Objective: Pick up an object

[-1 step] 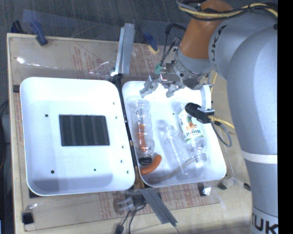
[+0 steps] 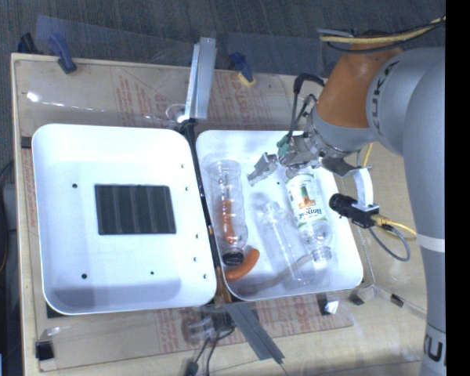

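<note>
While the left bin point(image 2: 110, 218) carries a dark slatted panel point(image 2: 135, 209) on its floor, the right bin point(image 2: 345, 269) holds several things: a clear bottle with orange contents point(image 2: 225, 206) along its left wall, an orange sausage-shaped item point(image 2: 241, 265) at that bottle's lower end, a second clear bottle point(image 2: 278, 237) lying mid-bin, and a labelled bottle point(image 2: 307, 210) further right. Above the labelled bottle's top end hangs the gripper point(image 2: 286, 159), and whether its jaws are open or closed I cannot tell; both bins sit on the table point(image 2: 102, 92)

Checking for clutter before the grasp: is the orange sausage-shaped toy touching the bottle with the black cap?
Touching: in the camera view the orange toy lies right against the black-capped bottle at its cap, no gap visible.
</note>
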`<state>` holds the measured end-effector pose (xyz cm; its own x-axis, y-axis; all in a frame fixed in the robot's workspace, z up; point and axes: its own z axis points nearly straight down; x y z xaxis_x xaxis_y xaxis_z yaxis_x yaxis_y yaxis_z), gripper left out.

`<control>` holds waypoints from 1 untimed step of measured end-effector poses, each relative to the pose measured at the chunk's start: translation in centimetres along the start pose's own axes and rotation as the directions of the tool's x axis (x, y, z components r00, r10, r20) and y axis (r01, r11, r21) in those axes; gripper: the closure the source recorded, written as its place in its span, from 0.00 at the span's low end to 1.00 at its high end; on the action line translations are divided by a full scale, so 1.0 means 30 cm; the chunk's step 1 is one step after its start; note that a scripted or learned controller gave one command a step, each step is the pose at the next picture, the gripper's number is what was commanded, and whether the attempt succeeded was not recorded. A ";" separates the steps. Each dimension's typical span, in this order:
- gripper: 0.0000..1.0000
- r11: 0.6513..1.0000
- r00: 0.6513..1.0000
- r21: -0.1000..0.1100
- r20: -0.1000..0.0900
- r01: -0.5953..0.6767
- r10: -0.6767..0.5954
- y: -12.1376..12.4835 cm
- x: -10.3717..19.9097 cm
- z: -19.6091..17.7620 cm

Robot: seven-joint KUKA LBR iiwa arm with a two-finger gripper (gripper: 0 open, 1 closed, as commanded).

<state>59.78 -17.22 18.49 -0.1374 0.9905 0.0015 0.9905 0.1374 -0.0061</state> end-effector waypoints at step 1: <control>0.00 1.000 1.000 -0.005 0.002 0.005 -0.005 -0.079 -0.118 -0.073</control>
<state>57.92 -21.04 20.68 -0.1421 0.9899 -0.0004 0.9899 0.1421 -0.0013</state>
